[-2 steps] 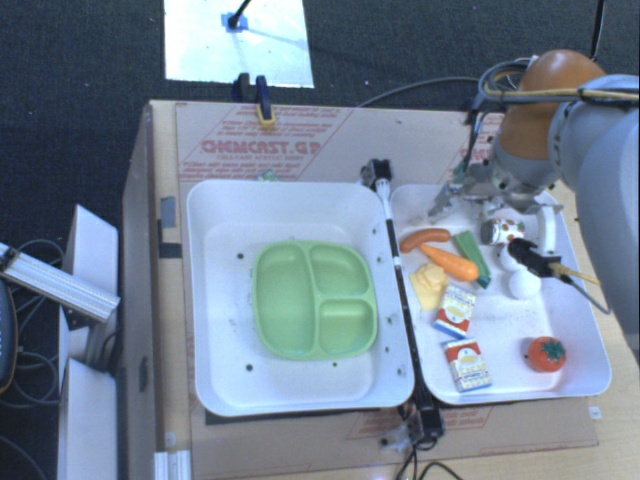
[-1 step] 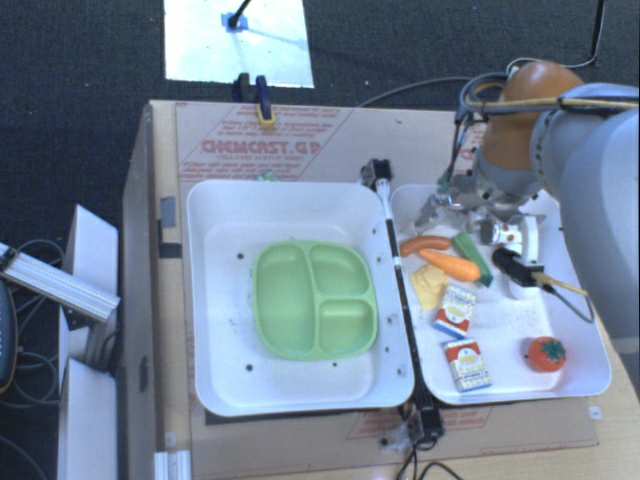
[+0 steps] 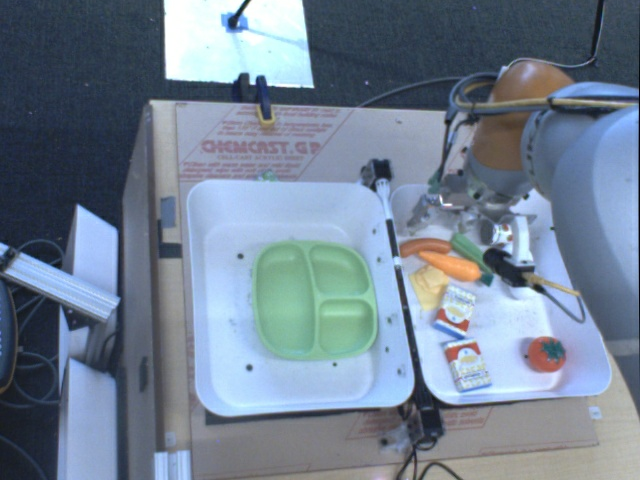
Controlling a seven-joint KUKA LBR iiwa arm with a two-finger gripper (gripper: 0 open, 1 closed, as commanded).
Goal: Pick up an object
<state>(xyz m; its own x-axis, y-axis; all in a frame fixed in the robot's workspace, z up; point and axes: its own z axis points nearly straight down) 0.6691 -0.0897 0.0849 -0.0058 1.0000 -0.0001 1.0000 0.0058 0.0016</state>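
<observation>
My gripper point(image 3: 487, 225) hangs low over the far part of the right bin point(image 3: 592, 366), under the grey arm and its orange band. Just in front of it lie a green toy vegetable point(image 3: 467, 248), an orange carrot point(image 3: 451, 265) and a red sausage point(image 3: 424, 246), packed close together. I see nothing held in the gripper. A yellow cheese wedge point(image 3: 428, 287) lies beside the carrot. Nearer the front are two small cartons point(image 3: 456, 310) point(image 3: 467, 364) and a red tomato point(image 3: 545, 353).
The left bin point(image 3: 200, 298) holds a green divided plate point(image 3: 315, 298). A black divider with clamps point(image 3: 392, 238) runs between the bins. The bench carries a cardboard sheet point(image 3: 270, 143) behind them. White paper point(image 3: 235, 28) lies on the dark floor beyond.
</observation>
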